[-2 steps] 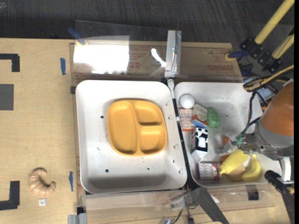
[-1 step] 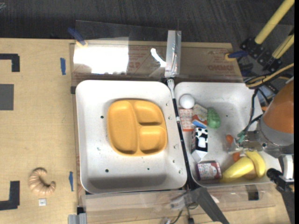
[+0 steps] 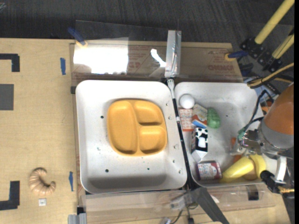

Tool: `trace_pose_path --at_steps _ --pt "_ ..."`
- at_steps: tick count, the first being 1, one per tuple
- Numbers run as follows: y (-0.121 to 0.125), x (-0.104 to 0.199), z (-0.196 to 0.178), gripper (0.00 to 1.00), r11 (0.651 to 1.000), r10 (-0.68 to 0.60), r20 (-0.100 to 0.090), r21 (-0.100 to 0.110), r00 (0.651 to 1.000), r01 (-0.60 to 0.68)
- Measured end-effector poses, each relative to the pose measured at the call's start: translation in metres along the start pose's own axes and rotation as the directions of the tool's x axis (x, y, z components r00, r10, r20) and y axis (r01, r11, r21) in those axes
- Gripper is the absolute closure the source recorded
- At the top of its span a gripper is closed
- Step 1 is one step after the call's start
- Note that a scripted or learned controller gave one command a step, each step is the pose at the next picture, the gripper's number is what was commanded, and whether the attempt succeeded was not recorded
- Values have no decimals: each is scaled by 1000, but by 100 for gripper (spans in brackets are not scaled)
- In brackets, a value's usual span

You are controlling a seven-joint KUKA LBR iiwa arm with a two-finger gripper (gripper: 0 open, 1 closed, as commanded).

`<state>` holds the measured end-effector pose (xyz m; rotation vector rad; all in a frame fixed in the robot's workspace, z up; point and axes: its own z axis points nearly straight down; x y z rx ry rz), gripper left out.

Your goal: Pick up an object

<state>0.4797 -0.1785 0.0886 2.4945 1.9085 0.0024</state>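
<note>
The right bin (image 3: 230, 101) holds several small objects. A yellow banana-shaped toy (image 3: 237, 169) lies at its front right, with a small can (image 3: 209, 170) just left of it. Further back are a black-and-white item (image 3: 201, 139), a green toy (image 3: 213, 119), a white ball (image 3: 187, 101) and a red-and-white packet (image 3: 186, 121). My gripper (image 3: 251, 156) hangs low at the bin's right side, right over the upper end of the yellow toy. The wrist hides where they meet.
The left bin (image 3: 88, 125) carries an orange divided plate (image 3: 137, 126). A tan curled toy (image 3: 42, 181) lies on the wooden bench far left. Yellow bars and cables (image 3: 271, 17) stand at the upper right, behind the arm.
</note>
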Motion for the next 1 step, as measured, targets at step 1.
trace_pose_path --at_steps 1 --pt "-11 49 -185 100 996 90 -2 -5 996 -91"
